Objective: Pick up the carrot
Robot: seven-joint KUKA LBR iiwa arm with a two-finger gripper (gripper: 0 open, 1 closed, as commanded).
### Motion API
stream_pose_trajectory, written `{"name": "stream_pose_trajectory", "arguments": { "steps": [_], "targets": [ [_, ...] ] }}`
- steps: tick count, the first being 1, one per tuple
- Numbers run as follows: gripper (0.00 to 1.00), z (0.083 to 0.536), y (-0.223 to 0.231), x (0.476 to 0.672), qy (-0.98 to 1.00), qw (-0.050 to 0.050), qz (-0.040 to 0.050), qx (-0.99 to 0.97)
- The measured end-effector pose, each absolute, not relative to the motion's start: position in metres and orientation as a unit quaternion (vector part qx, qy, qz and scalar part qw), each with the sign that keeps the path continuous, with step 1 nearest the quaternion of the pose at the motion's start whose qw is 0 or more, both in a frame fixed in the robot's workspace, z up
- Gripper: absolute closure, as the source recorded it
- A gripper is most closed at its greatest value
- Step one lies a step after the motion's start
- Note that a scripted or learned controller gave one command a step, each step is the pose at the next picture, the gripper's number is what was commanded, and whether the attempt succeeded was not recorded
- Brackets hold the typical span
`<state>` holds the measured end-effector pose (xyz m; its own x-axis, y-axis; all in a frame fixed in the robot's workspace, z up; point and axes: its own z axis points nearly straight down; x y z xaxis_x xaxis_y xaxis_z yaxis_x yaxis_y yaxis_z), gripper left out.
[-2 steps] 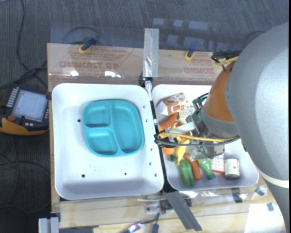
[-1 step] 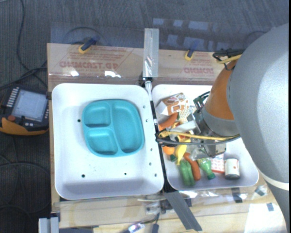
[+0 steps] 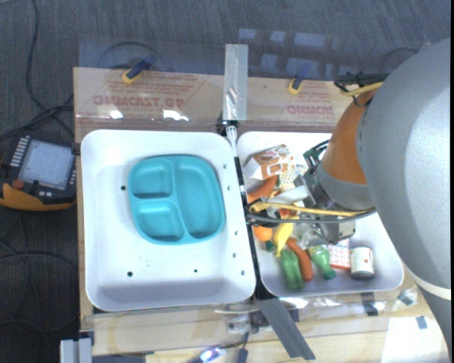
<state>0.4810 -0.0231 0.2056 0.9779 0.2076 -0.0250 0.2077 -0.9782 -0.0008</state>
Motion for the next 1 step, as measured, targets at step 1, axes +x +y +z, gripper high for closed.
{"name": "stream_pose_trajectory", "arguments": {
  "steps": [1],
  "targets": [
    [1.00, 0.2318, -0.0203, 0.4835, 0.163, 0.000, -0.0023, 0.987]
  ]
}}
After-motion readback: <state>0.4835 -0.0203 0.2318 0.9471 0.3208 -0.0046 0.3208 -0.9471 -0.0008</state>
